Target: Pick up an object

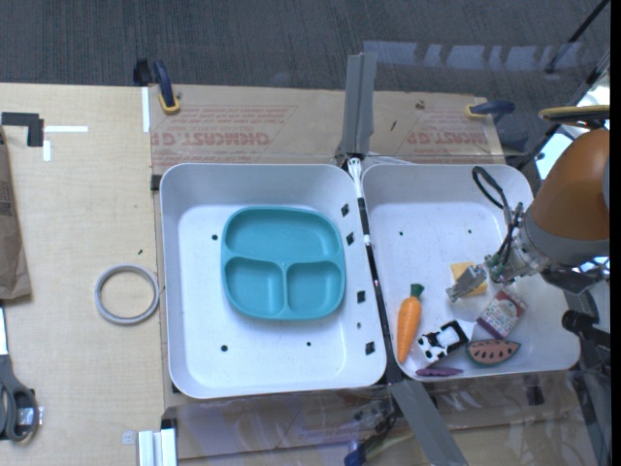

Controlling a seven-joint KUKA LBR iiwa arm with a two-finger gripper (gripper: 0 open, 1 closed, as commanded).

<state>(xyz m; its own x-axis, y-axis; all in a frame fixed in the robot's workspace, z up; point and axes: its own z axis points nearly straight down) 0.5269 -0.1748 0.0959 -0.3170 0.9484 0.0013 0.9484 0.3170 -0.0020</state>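
In the right bin (427, 216) lie an orange toy carrot (408, 324), a black-and-white cow toy (444, 339), a watermelon slice (493, 350), a small purple piece (439, 368), a yellow block (459, 272) and a reddish packet (502, 313). My gripper (469, 282) hangs low in this bin, right over the yellow block and just left of the packet. The arm's orange band (574, 197) rises behind it at the right. Nothing is visibly lifted from the bin floor.
The left bin (194, 289) holds a teal divided plate (284, 262). A grey tape ring (127, 293) lies on the bench to the left. A black cable (490, 190) loops over the right bin's far corner. The bins' shared wall (364, 260) runs between them.
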